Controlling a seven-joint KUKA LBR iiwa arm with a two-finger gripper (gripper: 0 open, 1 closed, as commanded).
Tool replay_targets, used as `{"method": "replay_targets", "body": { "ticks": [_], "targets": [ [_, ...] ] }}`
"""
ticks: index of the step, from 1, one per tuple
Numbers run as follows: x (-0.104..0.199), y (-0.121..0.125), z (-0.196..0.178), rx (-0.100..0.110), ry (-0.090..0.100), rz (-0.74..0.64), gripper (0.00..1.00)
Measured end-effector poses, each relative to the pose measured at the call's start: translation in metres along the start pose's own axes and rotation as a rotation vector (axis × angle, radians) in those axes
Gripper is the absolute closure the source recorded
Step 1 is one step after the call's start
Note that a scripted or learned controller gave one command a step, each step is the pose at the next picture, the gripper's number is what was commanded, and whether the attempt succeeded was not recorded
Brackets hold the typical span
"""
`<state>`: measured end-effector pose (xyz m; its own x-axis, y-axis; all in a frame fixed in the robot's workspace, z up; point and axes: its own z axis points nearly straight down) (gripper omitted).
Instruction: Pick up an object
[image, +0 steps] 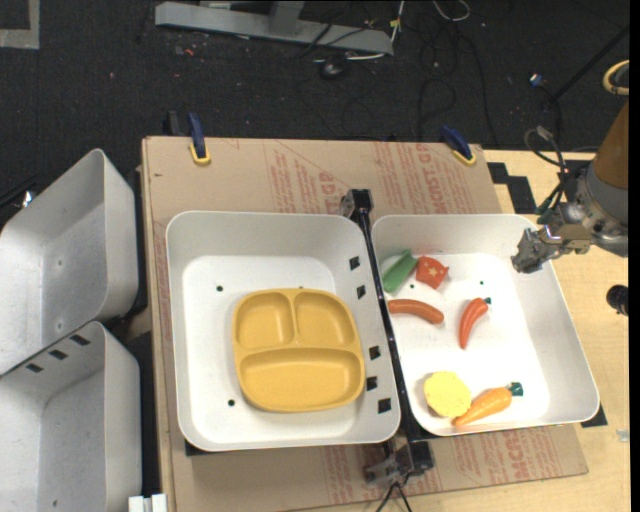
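The right bin (560, 330) holds several toy foods: a green pepper (398, 270), a red tomato piece (431, 271), a sausage (415, 311), a red chili (472, 321), a yellow round piece (447, 393) and an orange carrot (487, 402). My gripper (530, 252) hangs over the bin's upper right rim, apart from all the foods. Nothing shows between its fingers.
The left bin (200, 300) holds a yellow divided plate (297, 350). Two white tubs (60, 300) stand off the bench at the left. Blue clamps (198, 140) hold the board's far edge. Cables lie on the dark floor behind.
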<state>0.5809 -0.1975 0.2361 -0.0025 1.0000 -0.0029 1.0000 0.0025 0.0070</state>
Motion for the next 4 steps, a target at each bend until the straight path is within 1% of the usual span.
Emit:
{"method": "replay_targets", "body": {
  "ticks": [1, 2, 3, 4],
  "targets": [
    [0.055, -0.007, 0.01, 0.01, 0.005, -0.005, 1.0],
    [0.105, -0.017, 0.017, 0.01, 0.005, -0.005, 1.0],
    [0.149, -0.017, 0.015, 0.008, 0.005, -0.005, 1.0],
    [0.195, -0.021, 0.006, 0.006, 0.004, -0.005, 1.0]
  ]
}}
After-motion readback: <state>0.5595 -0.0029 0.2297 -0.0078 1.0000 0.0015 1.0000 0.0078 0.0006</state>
